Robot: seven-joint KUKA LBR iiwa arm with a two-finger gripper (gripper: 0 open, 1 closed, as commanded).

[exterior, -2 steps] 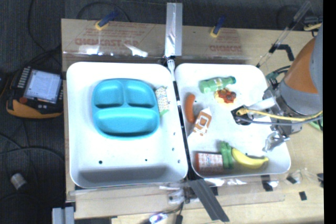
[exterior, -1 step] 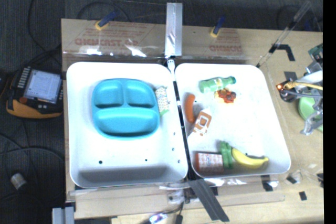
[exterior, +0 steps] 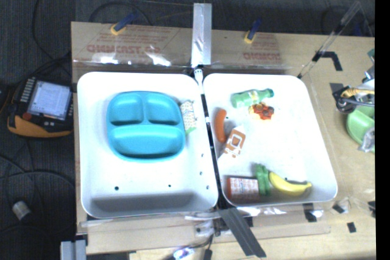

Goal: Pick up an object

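Though the gripper's state cannot be told, banana [exterior: 291, 186] alone in right bin [exterior: 318, 131], touching bottle [exterior: 244, 187].

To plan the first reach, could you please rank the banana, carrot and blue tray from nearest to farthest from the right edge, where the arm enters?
1. Banana, front of the right bin.
2. Carrot, that bin's left side.
3. Blue tray, in the left bin.

green object [exterior: 361, 122] cut off at right edge, bottle [exterior: 244, 186] label unreadable
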